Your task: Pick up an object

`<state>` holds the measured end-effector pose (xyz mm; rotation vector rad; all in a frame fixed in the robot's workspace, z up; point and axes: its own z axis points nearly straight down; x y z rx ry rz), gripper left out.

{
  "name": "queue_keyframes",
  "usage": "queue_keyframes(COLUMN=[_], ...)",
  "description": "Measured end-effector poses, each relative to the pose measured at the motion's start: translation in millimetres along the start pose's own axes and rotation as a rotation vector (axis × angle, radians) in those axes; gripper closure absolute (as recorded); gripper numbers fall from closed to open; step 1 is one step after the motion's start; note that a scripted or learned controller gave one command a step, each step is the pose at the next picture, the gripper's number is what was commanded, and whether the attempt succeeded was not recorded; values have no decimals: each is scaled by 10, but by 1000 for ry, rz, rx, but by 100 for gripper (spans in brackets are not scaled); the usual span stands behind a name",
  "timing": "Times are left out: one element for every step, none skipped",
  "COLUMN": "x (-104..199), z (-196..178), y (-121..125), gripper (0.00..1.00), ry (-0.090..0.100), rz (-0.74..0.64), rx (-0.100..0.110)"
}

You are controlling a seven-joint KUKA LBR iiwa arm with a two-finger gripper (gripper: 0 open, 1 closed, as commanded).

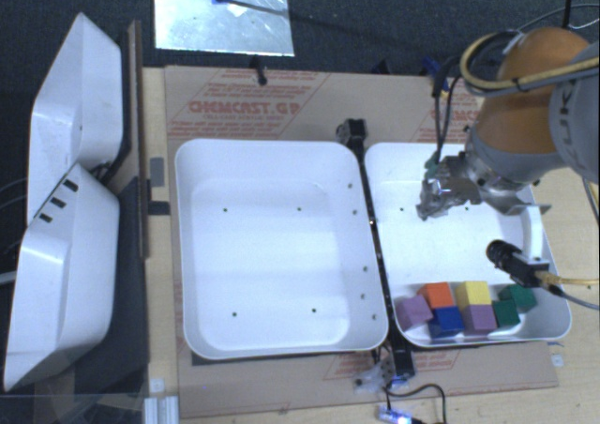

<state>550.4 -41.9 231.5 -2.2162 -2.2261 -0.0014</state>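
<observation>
Coloured blocks (459, 308) crowd the right bin's (394, 169) near edge; the hand (433, 199), grip state unclear, should descend squarely over one.

robot lab: bench bins (272, 155), cables (441, 122)

Red print "CHEMCAST GP" on the brown protective sheet (246, 105) beyond my left bin; smaller lines unreadable.

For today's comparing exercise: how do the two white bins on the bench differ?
The right bin holds coloured blocks bunched at its near edge; the left bin shows only bare floor. The gripper hangs over the right bin, not the left. Both are shallow, white and rounded.
</observation>
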Motion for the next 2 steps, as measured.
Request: queue_keyframes(x=[510,1064], z=[116,164], y=[182,306], gripper=[100,100], ry=[0,0], rz=[0,-1], rx=[0,0])
